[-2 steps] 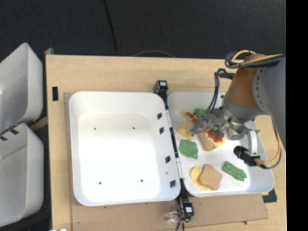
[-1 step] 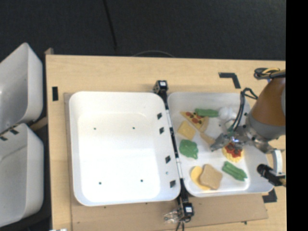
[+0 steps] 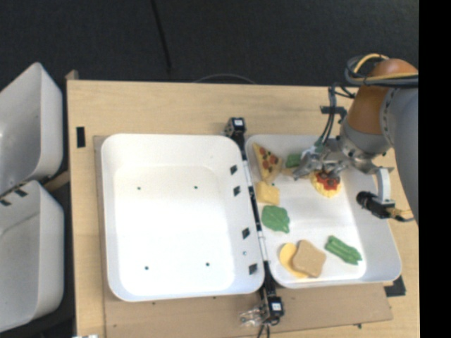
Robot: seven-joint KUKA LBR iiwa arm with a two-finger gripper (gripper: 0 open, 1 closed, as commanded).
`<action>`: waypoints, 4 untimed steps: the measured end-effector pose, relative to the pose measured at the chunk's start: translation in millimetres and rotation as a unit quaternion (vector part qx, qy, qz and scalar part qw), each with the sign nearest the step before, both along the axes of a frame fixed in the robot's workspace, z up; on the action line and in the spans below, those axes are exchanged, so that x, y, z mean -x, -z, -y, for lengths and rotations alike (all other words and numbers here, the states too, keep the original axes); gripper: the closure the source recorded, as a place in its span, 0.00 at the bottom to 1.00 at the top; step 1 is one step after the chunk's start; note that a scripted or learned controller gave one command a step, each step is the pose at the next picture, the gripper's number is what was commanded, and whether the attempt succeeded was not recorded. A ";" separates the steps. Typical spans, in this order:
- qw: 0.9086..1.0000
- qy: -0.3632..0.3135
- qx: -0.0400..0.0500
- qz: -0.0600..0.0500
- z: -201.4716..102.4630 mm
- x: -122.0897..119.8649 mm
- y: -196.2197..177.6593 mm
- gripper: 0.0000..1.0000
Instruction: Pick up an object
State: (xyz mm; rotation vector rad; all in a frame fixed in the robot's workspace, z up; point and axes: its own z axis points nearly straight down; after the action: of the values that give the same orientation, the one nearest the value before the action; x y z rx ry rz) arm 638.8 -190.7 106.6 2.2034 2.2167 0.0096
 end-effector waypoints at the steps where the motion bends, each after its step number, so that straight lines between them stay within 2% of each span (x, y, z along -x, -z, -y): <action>1: 1.000 0.000 0.003 0.004 3.8 0.8 -15.2 1.00; 2: 1.000 0.004 0.001 0.008 41.4 37.2 -7.6 1.00; 3: 1.000 0.002 0.005 0.007 27.5 33.6 -7.5 1.00; 4: 1.000 0.004 -0.002 -0.005 39.6 65.5 -81.2 1.00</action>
State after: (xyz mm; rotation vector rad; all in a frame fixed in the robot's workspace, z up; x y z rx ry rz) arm 573.4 -230.3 187.8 2.2181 2.2152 0.0026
